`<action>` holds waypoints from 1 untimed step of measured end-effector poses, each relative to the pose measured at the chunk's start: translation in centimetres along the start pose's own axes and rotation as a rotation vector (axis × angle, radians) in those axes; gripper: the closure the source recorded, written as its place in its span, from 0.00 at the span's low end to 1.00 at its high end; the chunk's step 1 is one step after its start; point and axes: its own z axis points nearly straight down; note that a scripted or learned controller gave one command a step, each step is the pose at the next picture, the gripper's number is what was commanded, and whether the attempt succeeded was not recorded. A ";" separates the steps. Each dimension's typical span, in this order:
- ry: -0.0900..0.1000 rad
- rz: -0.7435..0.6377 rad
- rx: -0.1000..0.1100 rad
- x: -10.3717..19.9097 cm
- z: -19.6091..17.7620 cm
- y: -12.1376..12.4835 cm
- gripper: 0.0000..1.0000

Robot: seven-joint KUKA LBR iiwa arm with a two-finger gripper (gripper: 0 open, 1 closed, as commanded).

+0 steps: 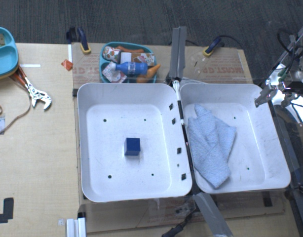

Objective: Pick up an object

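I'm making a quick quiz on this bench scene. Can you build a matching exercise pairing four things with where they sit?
Things:
1. small blue cube
2. crumpled light blue-grey cloth
3. silver metal wrench
4. teal bowl of mixed small items

Places:
A. on the wooden bench, left of both bins
B. in the right white bin
C. behind the left bin, on the bench
D. in the left white bin

Pairs: 1-D, 2-B, 3-A, 4-C
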 end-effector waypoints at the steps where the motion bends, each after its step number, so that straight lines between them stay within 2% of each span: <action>1: -0.001 0.253 0.000 -1.3 -1.8 -2.5 0.00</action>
